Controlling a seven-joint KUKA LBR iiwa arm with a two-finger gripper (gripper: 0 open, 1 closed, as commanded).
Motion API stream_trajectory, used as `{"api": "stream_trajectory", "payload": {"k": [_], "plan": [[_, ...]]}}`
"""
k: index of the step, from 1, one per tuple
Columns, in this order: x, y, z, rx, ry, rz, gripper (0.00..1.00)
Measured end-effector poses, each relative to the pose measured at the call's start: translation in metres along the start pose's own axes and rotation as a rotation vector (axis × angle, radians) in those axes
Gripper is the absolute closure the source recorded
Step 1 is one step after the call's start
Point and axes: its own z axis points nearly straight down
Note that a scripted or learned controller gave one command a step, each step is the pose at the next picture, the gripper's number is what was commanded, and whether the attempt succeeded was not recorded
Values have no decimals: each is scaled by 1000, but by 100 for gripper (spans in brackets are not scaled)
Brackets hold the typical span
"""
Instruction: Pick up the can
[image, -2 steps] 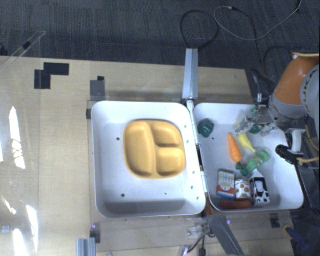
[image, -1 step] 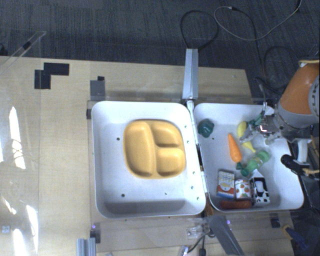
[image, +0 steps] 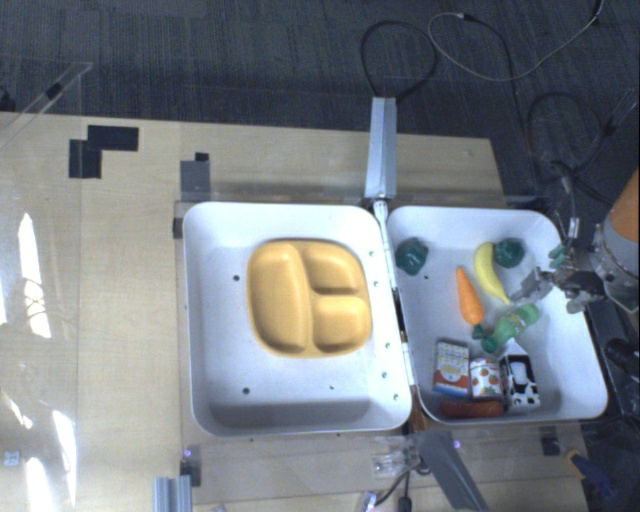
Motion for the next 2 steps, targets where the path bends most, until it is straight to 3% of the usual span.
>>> {"api": "stream_trajectory", "payload": {"k": [1, 2], "plan": [[-6, 7, 86, 5, 1, 79, 0], [-21, 7, 64, 2, 0, 301, 0]]}}
